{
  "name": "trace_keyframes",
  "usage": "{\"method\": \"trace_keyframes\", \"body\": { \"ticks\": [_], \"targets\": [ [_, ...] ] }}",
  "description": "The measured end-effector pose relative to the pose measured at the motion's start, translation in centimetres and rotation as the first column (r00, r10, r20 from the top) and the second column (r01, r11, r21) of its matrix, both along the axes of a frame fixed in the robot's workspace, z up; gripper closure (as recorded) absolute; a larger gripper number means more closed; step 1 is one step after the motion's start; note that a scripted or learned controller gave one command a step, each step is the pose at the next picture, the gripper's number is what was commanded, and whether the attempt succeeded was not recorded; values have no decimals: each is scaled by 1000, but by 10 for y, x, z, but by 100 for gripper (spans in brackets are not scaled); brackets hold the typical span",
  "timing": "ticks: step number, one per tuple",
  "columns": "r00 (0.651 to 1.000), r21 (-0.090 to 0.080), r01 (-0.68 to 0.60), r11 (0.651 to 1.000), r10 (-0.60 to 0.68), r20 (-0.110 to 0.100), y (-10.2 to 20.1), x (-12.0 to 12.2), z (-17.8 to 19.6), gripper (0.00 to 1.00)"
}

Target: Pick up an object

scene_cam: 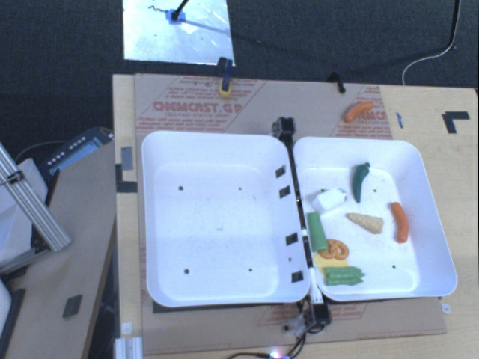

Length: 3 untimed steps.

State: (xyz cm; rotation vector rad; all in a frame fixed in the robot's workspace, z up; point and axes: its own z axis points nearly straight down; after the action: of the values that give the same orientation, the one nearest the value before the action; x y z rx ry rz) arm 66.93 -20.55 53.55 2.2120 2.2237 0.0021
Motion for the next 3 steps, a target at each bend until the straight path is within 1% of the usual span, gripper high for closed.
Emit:
{"method": "trace_keyframes", "body": {
  "ticks": [1, 3],
  "targets": [
    [1000, 0, 3, 1000, -3, -1, -1, -6, 0, 100],
    [1000, 1, 2, 1000, -2, -1, 0, -10, 0, 100]
  ]
}}
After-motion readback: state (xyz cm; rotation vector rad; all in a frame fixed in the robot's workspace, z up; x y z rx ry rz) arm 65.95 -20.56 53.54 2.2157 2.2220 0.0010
